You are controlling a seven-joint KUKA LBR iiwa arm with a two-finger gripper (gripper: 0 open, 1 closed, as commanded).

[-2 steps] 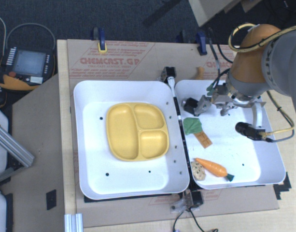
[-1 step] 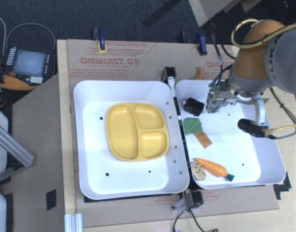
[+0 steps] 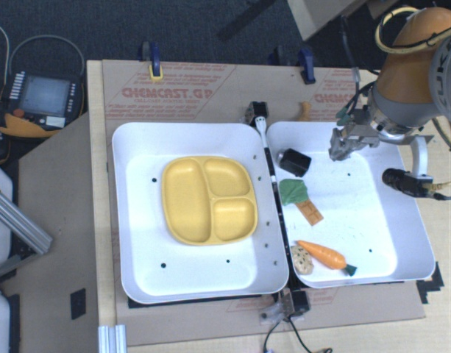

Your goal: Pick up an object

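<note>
Approach step, nothing picked. Gripper (image 3: pixel 343 147) over upper part of right bin (image 3: pixel 402 226), finger state: cannot tell. Candidates: black block (image 3: pixel 294 162) just left of it; carrot (image 3: pixel 322 254) near front edge. Next: choose target, align, descend.

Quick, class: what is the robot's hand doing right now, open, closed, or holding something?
Hand: open or closed cannot be told; it hangs over the right bin, nothing seen in it.

I see a yellow divided plate (image 3: pixel 209 199) in the white left bin (image 3: pixel 137 256), an orange carrot (image 3: pixel 322 254), a black block (image 3: pixel 294 162), a green leaf (image 3: pixel 293 191), and red lettering on the tan bench (image 3: pixel 181 90).
</note>
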